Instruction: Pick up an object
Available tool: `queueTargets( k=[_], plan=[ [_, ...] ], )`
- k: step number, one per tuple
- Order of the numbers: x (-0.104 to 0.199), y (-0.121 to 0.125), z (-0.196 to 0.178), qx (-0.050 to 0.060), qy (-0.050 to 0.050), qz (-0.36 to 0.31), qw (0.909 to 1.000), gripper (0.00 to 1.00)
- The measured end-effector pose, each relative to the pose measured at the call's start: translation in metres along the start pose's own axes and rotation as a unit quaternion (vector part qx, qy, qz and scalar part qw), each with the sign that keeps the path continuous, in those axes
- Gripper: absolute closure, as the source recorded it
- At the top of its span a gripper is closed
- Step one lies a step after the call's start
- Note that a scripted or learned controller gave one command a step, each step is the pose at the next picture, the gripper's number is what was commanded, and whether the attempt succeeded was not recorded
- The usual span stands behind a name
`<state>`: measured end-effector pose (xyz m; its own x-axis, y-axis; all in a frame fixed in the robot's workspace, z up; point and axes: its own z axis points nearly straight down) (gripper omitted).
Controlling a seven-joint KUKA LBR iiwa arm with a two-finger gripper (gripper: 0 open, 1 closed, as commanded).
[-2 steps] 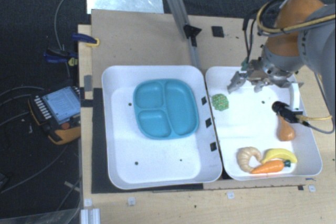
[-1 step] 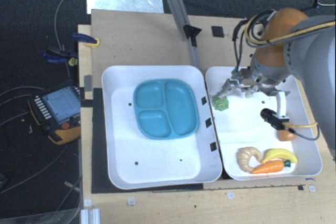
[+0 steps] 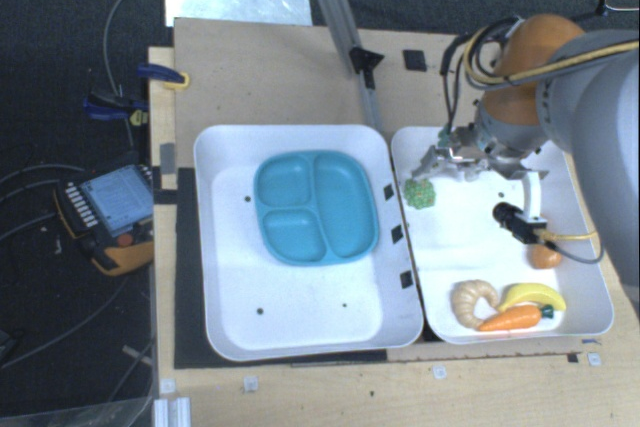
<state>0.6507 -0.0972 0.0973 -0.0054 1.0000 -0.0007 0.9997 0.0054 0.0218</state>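
No readable text, label or number anywhere.

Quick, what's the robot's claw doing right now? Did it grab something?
Gripper: just above the green broccoli piece in the right bin; whether it is open, shut or holding anything cannot be told.

Two bins sit side by side on the desk (image 3: 280, 65). The left bin (image 3: 225, 245) holds a plate with three parts (image 3: 315, 207) near its back. In the right bin (image 3: 590, 300), a small broccoli (image 3: 420, 194) lies at the back left, right by the gripper (image 3: 440, 163). A banana (image 3: 533, 295), a carrot (image 3: 510, 318) and a croissant (image 3: 472, 298) lie close together at the front. The arm (image 3: 580, 85) comes in from the right.
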Motion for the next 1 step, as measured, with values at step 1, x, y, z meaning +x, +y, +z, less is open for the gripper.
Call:
queueTargets(
  k=[1],
  plan=[
    [0.0053, 0.0069, -0.015, -0.014, 0.003, -0.002, 0.9999, 1.0]
  ],
)
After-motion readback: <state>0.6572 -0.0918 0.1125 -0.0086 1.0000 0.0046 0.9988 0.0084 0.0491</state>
